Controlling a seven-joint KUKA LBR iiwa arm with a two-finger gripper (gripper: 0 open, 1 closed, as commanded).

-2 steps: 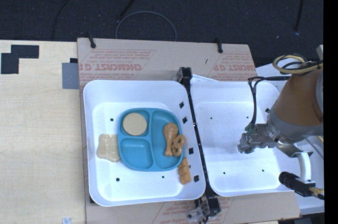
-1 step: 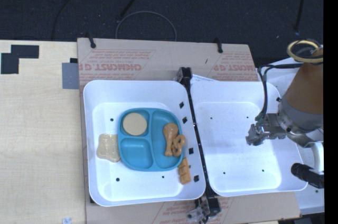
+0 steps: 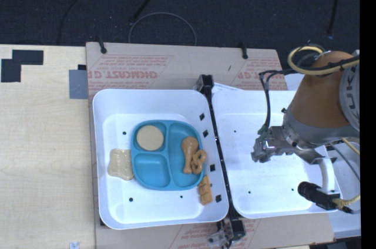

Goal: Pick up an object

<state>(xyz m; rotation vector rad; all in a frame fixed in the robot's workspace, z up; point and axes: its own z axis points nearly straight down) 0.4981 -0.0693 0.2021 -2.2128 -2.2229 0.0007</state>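
In the left bin [image 3: 117, 104] lies a blue divided plate [image 3: 154, 170]. A round tan cookie [image 3: 149, 138] rests in its upper left compartment, and a brown pretzel-like piece [image 3: 192, 154] lies in its right compartment. A pale bread slice [image 3: 120, 164] sits on the bin floor just left of the plate. A small orange-brown piece [image 3: 205, 190] lies by the plate's lower right corner. My gripper [image 3: 261, 151] hangs low over the right bin [image 3: 247, 195], near its middle, far from all of these objects.
A black divider [image 3: 214, 148] with clips separates the two bins. Cardboard [image 3: 147, 69] lies under the bins, and the wooden bench [image 3: 41, 154] extends to the left. The arm's orange and grey body [image 3: 320, 104] covers the right bin's right side.
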